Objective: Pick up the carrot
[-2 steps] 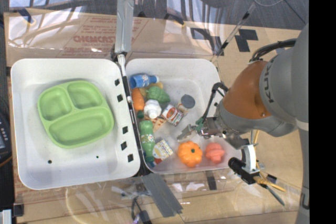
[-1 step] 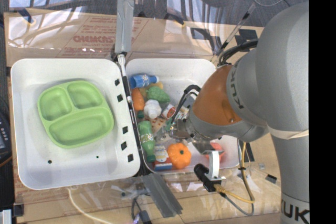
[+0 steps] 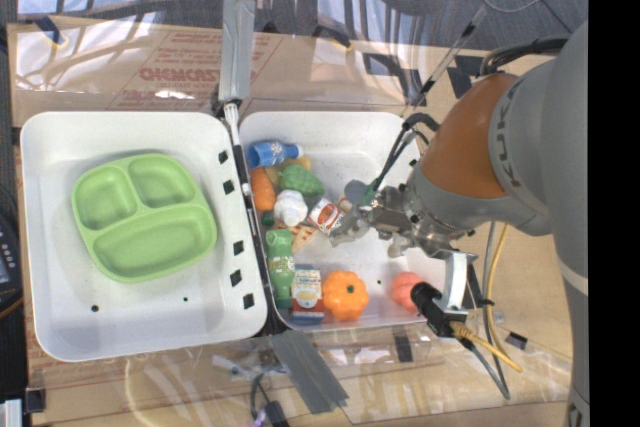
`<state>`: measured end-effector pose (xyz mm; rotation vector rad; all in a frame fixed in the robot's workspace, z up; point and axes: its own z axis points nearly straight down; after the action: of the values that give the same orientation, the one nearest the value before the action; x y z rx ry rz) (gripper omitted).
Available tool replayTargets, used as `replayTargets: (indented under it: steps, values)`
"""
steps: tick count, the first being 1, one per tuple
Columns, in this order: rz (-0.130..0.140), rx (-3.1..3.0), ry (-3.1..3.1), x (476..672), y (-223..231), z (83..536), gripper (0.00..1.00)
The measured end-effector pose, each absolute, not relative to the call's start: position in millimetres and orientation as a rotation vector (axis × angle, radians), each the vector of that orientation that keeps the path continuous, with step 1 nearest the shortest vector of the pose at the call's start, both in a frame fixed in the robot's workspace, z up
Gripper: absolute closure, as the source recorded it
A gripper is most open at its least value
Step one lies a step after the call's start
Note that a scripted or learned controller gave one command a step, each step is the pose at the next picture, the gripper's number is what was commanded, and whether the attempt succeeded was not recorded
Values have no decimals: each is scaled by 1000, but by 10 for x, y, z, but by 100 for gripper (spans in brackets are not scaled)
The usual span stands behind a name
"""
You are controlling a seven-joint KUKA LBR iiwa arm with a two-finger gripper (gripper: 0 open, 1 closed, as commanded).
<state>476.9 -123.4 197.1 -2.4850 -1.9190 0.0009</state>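
The carrot (image 3: 262, 190) is a short orange piece lying against the left wall of the right bin (image 3: 385, 130), between a blue bottle and a white object. My gripper (image 3: 346, 213) hangs over the middle of the same bin, to the right of the carrot and well apart from it. A small red and white packet (image 3: 325, 213) lies just at the gripper's left tip. I see nothing of the carrot at the gripper.
Around the carrot lie a blue bottle (image 3: 272, 153), a green leafy toy (image 3: 300, 180), a white object (image 3: 290, 207), an orange pumpkin (image 3: 344, 296) and a red fruit (image 3: 404, 287). The left bin (image 3: 50, 245) holds a green divided plate (image 3: 145, 215).
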Motion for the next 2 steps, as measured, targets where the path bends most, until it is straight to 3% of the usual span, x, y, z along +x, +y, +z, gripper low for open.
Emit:
replayTargets:
  steps: [1, 2]
  values:
    - [-2, -2400, -2027, 4775, -1347, 920, 0]
    - [-1, -2400, -2027, 4772, -1348, 918, 0]
